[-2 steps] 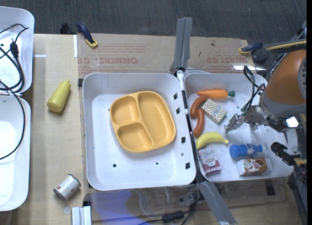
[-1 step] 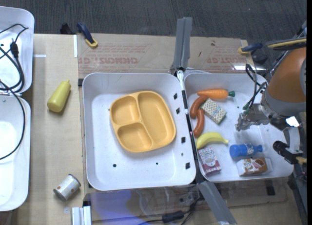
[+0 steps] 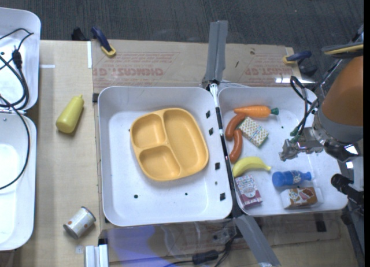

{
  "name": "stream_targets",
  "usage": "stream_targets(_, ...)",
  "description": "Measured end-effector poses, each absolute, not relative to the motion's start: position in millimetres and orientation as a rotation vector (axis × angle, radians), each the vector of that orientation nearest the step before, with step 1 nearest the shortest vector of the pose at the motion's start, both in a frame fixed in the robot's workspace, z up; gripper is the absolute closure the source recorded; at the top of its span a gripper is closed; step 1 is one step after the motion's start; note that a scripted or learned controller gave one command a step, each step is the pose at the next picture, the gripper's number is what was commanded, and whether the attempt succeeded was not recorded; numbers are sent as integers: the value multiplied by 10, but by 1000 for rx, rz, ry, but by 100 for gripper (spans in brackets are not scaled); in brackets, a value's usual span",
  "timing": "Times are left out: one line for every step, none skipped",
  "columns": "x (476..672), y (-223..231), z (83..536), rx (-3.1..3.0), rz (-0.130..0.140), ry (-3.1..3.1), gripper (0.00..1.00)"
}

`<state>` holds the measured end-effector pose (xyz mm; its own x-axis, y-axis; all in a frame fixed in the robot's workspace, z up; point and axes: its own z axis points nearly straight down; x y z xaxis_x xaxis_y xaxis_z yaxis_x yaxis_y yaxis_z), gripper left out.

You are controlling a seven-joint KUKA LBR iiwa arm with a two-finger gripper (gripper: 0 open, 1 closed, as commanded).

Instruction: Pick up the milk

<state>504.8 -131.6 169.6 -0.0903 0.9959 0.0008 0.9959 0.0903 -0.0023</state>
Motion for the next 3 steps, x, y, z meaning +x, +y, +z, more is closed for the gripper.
stream_targets(5263,-1148,1230,-1647,2,-2672,100)
stream_targets(4850,-525,1909,-2046,2,-2383,100)
stream_targets(4781,5,2008,-1464,2,-2778,100)
